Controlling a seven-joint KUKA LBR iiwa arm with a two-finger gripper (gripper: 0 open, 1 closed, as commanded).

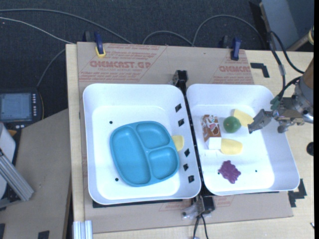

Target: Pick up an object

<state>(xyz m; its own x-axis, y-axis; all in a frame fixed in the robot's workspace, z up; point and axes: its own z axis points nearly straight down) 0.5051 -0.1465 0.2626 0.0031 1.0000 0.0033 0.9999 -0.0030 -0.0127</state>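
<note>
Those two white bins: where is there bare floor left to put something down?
Left bin: bare strips behind and left of the blue tray, which fills the middle. Right bin: bare along the back, and at the front right beyond the purple grapes. Crowded around the green ball, the yellow pieces and the gripper.

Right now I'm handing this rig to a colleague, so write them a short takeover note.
Gripper: open above the right bin, holding nothing, beside the yellow piece.
Right bin holds the green ball, brown packet, white block, yellow wedge and purple grapes.
Left bin: blue tray and a small yellow item.
Done: nothing picked. Left: grasp and lift one object.
</note>
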